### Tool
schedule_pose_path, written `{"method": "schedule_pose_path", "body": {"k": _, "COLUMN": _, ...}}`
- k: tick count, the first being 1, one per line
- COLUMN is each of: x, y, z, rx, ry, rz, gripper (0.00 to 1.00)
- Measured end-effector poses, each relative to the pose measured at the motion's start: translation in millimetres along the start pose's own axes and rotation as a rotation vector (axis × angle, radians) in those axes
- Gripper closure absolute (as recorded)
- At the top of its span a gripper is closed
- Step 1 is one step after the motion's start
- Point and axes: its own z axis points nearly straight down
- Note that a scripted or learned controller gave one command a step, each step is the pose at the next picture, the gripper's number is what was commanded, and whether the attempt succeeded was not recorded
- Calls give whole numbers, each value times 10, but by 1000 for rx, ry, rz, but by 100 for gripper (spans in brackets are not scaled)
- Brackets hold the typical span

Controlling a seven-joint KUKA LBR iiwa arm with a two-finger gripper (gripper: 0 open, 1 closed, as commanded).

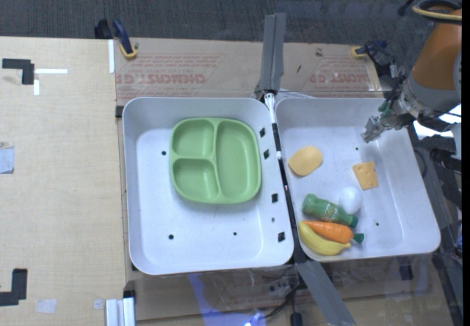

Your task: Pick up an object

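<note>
The right bin (411, 192) holds several toy foods: a yellow-orange rounded piece (305, 161), an orange cheese-like wedge (365, 175), a green bottle (328, 209), a white ball (350, 200), an orange carrot (330, 230) and a yellow banana (321, 241). My gripper (373, 128) hangs over the bin's far right corner, above and right of the wedge, with nothing visibly between its fingers. The arm's orange band (438, 53) rises at the right edge.
The left bin (147, 229) holds a green three-compartment plate (216, 159). A grey divider bar (272, 53) runs between the bins at the back. Cardboard lies behind the bins and a wooden board at left.
</note>
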Motion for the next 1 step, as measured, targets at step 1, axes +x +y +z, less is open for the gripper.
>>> {"method": "schedule_pose_path", "body": {"k": 1, "x": 27, "y": -228, "z": -176, "rx": 3, "ry": 0, "rz": 48, "gripper": 100}}
